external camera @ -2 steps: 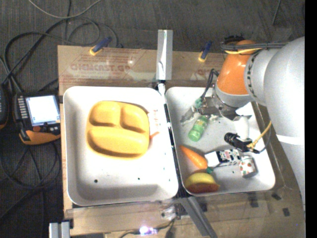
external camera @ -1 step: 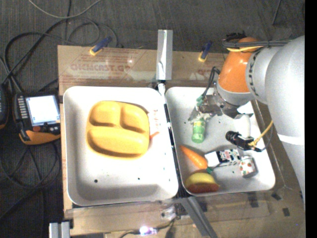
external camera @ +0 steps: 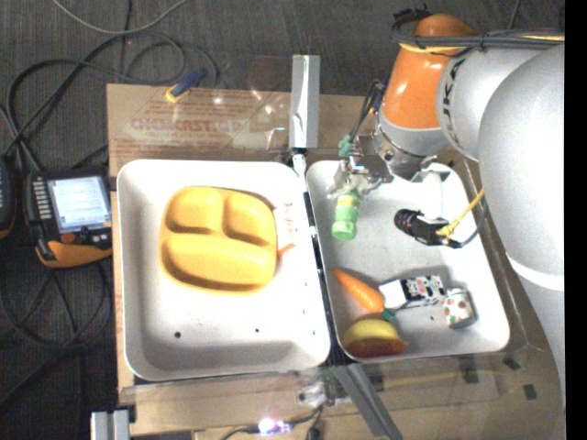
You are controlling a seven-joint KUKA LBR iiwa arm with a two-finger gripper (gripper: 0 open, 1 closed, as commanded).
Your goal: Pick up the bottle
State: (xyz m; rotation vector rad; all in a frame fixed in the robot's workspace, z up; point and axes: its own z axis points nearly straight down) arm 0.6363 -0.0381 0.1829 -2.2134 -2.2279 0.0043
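Observation:
The bottle (external camera: pixel 345 218) is small and pale green, and it is in the upper left part of the right bin (external camera: pixel 486 333). Its top end sits between the fingers of my gripper (external camera: pixel 350 184), which reaches down from the orange-banded wrist at the upper right. The gripper is shut on the bottle's neck, and the green body hangs below it toward the bin's left wall.
In the right bin's front half lie an orange carrot (external camera: pixel 359 290), a yellow-red fruit (external camera: pixel 371 337), a small white carton (external camera: pixel 417 290) and a small patterned cup (external camera: pixel 459 308). The left bin (external camera: pixel 138 337) holds a yellow divided plate (external camera: pixel 220 236).

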